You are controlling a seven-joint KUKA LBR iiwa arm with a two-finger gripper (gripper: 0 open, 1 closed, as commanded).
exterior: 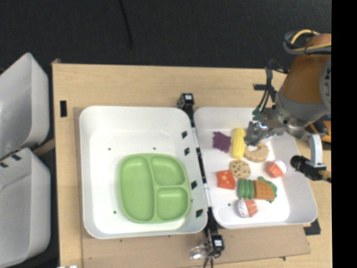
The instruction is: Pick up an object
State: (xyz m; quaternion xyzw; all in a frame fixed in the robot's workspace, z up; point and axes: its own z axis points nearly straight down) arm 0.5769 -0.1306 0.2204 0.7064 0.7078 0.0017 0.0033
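Two shallow white bins are set side by side on the bench: the left bin carries one green divided plate, three compartments, nothing in them; the right bin carries all the pickable toy food, presumably so picks are drawn from one side and the plate is kept as a drop zone.

The gripper is seen low over the upper part of the right bin, reached in from the right, directly above or touching the gap between the yellow corn cob and the tan round bread piece. Whether the fingers are spread or closed cannot be told from this angle; nothing is seen held between them. A pick attempt on the corn or the bread is judged likely; which one cannot be told.

Counts in the right bin:
- one purple grape bunch, left of the corn
- one corn cob
- one bread piece
- one chocolate-chip cookie
- one red wedge-like piece
- one red-and-white piece, type unclear
- one green-and-orange vegetable cluster, pieces touching, separation unclear
- one red-and-white small item near the front wall

Items are clustered closely, so neighbours may be nudged.
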